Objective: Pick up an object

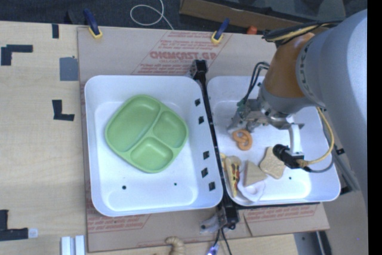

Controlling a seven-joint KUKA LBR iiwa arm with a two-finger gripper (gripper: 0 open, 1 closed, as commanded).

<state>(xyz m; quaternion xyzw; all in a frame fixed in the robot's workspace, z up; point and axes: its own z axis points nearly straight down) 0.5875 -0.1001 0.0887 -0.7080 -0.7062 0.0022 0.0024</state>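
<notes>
From the overhead camera, you saw the left bin (95, 128) holding a smooth green divided plate (147, 133), tilted in plan. The right bin (322, 188) held a pretzel (242, 140), a toast slice (273, 166), and a sandwich wedge (234, 171) against the near-left wall. The jaws (246, 121) sat just above the pretzel; whether they were open, you could not tell. Both bins rested on a cardboard-covered worktop (119, 57).

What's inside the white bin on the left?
The left bin holds a green divided plate with three sections, lying flat on the bin floor. Nothing sits on the plate. Whatever part of the bin floor lies beneath the plate is covered, so I cannot see it.
</notes>
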